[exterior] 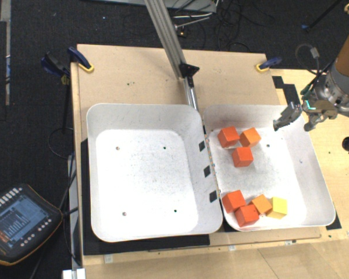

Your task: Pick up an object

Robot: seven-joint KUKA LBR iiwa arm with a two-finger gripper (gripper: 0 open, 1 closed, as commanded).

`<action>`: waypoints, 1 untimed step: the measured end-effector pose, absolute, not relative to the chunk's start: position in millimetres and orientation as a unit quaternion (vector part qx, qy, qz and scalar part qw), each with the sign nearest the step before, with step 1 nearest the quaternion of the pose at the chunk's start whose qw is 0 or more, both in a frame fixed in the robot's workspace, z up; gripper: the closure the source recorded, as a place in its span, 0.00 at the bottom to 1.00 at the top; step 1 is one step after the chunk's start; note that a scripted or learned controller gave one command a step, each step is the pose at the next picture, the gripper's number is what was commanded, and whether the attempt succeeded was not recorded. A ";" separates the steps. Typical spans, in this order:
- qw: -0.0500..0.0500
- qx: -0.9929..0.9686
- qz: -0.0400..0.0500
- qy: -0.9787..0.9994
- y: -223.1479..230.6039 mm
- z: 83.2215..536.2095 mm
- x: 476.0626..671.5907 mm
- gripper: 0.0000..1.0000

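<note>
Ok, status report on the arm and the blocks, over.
Gripper open, above right bin's far edge, holding nothing. Seven blocks lie in that bin, untouched. Nothing in the way.

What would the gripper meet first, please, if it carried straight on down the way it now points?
Probably the bare floor of the right bin, near its upper right corner. The gripper hangs well right of the orange blocks; depth is unclear.

A single fixed camera looks down at a slant from above the counter [139, 68], far enough back to take in both white bins, the left bin [145, 170] and the right bin [296, 173], side by side. The dark floor [35, 16] borders the top and left. The arm [343, 68] enters from the right.
</note>
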State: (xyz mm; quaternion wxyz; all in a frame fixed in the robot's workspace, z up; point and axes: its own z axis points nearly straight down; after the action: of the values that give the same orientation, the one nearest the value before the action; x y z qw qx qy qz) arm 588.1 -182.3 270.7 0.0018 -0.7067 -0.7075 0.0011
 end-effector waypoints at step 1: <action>0.000 -0.706 0.000 -0.708 -182.2 273.1 588.8 0.00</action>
State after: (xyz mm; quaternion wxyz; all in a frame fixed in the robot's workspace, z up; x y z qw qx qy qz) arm 588.8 -182.2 273.1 0.0000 -0.7064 -0.7078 -0.0001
